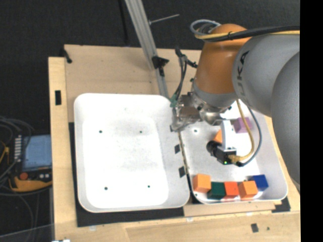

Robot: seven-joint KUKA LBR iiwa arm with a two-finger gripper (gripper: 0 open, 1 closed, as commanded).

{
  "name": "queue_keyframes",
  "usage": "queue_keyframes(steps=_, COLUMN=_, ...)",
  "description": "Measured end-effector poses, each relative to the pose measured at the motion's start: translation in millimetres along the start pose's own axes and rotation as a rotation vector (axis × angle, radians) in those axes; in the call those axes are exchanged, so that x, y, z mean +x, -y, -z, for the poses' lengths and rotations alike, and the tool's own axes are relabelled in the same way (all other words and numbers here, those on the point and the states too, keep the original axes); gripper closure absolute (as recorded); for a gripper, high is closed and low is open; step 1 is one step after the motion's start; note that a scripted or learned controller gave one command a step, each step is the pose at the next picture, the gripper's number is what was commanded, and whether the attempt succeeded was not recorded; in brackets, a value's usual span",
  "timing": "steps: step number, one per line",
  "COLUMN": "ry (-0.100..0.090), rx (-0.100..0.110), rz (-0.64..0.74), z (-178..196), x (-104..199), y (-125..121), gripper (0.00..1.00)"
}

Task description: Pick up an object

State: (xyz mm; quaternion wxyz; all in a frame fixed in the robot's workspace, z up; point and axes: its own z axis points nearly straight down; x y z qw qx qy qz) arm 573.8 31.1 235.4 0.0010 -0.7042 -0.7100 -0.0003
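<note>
From the camera view, you are at the start of the pick: nothing is lifted yet. The gripper [182, 119] sits low at the far left corner of the right bin [275, 158], close against the wall it shares with the left bin [83, 135]. No object shows in it. The wrist covers it from above, so you cannot tell whether it is wide or narrow.

The candidates are all in the right bin. A row lies along the near wall: an orange block [203, 182] at the left end, then a green block [218, 190], two more orange ones, and a blue block [260, 181] at the right end. They touch or nearly touch each other and are well apart from the gripper. An orange piece [218, 135] and a purple piece [241, 125] lie nearer, partly hidden under the arm, so you cannot make out their shape.

What I judge is left: choose a target, move over it, descend, close and lift. The row is crowded against the wall, so the end blocks look like the easier choices.
</note>
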Motion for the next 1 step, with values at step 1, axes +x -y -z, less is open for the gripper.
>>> queue_keyframes(steps=1, ry=0.001, rx=0.002, rz=-0.001, z=-9.6, x=50.1, y=17.2, gripper=1.0)
